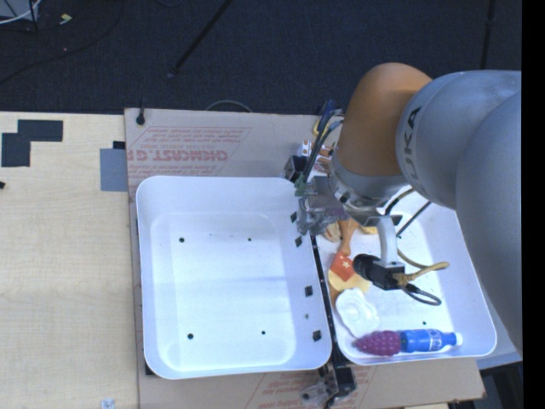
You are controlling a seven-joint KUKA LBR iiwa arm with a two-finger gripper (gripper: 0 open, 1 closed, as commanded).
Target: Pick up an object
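Gripper (341, 228) low in right bin (473, 267), grip state unreadable. Best approach: descend square over orange toy (341, 267), clear of the bin's wall.

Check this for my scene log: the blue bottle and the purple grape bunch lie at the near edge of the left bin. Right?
Not quite. The camera view shows the blue bottle and the purple grape bunch at the near edge of the right bin, not the left bin. The rest holds.

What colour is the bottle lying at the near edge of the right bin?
Blue, with a white cap end: the bottle shows best in the camera view, beside the purple grapes.
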